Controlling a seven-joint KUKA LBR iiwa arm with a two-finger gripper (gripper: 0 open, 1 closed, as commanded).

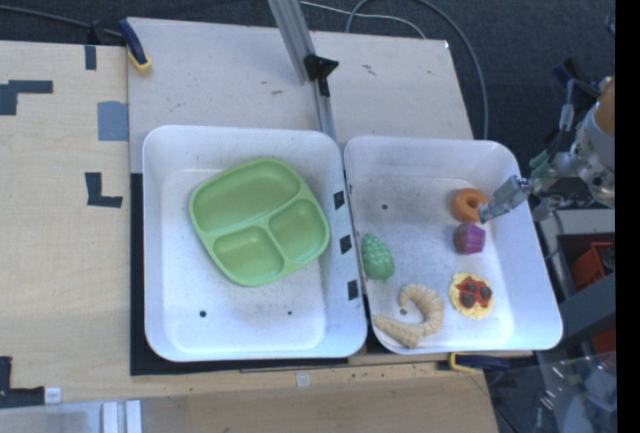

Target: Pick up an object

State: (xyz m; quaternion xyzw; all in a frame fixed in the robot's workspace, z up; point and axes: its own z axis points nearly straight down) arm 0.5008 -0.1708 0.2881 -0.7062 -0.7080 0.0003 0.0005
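Note:
The right bin (430, 156) holds several toy foods. An orange doughnut (465, 204) lies near its right wall, with a purple piece (469, 239) just below it. A yellow tart with red topping (472, 294) sits toward the front right, a tan croissant (415, 314) at the front, and a green knobbly piece (377, 257) by the left wall. My gripper (495, 206) reaches in over the bin's right wall, its tip right beside the doughnut and above the purple piece. Nothing is visibly held.
The left bin (165, 221) holds a green divided plate (260, 219). A slanted metal rail (290, 11) runs down to the bins' shared edge. Cables (430, 11) lie behind the right bin. The arm's body (595, 156) stands at the right.

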